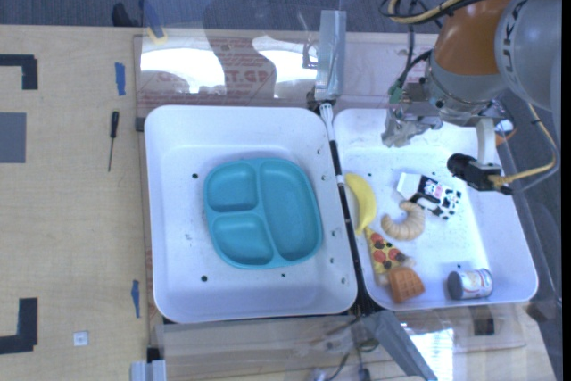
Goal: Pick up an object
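Observation:
My gripper (pixel 399 131) hangs over the back of the right bin (pixel 513 232), its grey fingers pointing down with nothing seen between them. Below it in that bin lie a yellow banana (pixel 360 199), a croissant (pixel 404 222), a black-and-white cow toy (pixel 434 194), a pizza slice (pixel 384 252), an orange waffle-like piece (pixel 406 284) and a small can (pixel 470 283) on its side. The gripper is well above and behind the cow toy and not touching any of them.
The left bin (pixel 169 192) holds a teal divided plate (pixel 263 211). A clear upright divider (pixel 330 58) stands behind the bins. A black cable connector (pixel 471 171) hangs off the arm over the right bin's right side.

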### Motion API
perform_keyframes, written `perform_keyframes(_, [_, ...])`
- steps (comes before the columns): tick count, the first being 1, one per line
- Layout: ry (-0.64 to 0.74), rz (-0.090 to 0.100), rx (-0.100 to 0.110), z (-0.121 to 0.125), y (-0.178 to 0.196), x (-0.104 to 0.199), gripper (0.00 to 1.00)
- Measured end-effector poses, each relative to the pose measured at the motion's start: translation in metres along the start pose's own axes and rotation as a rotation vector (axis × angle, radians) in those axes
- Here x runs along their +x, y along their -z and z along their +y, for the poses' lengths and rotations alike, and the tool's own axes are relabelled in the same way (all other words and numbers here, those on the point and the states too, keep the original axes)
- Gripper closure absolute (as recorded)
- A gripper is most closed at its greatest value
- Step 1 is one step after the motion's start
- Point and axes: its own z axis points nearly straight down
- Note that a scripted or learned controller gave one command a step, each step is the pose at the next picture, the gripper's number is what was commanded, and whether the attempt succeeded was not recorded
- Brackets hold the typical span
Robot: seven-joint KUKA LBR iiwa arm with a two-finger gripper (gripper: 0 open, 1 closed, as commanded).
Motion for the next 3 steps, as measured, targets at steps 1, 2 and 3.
perform_keyframes(1, [-0.008, -0.003, 0.013, 0.016, -0.029, -0.038, 1.0])
perform_keyframes(2, [-0.005, -0.002, 0.01, 0.017, -0.027, -0.036, 0.0])
perform_keyframes(3, [-0.009, -0.001, 0.018, -0.053, -0.058, -0.07, 0.0])
